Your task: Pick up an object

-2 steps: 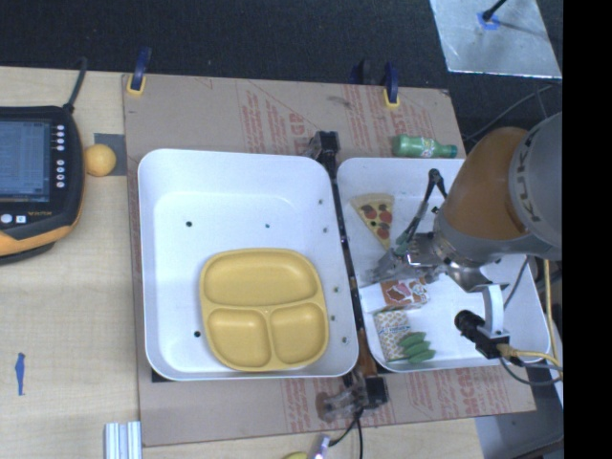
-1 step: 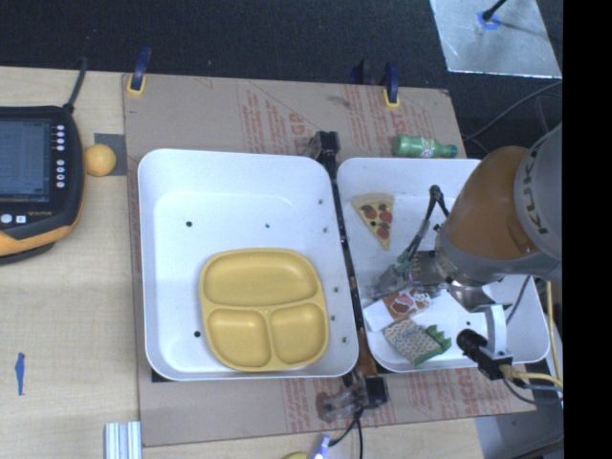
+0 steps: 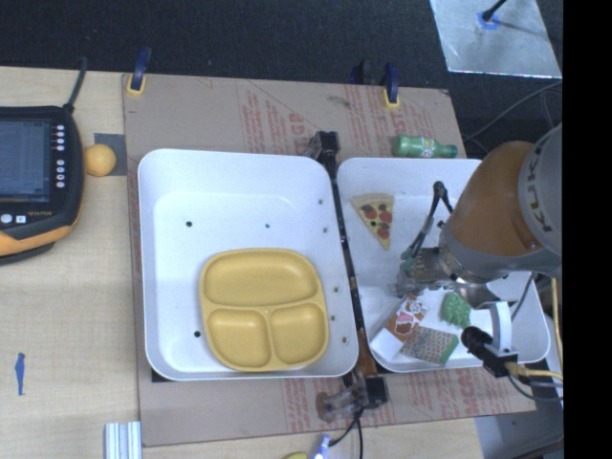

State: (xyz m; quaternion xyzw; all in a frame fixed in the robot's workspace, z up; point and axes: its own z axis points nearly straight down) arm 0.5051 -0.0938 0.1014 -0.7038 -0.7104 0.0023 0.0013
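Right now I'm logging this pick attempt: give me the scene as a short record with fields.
left bin: yellow divided tray
right bin: pizza slice toy, small colourful items
arm: over right bin, claw low among the items
claw grasp: cannot tell
outside bins: green bottle, orange ball, pendant

Partial letters "KU" show sideways on the arm [image 3: 540,199].

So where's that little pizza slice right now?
The pizza slice lies in the right bin, near its upper left corner, beside the divide from the left bin, which holds the yellow tray.
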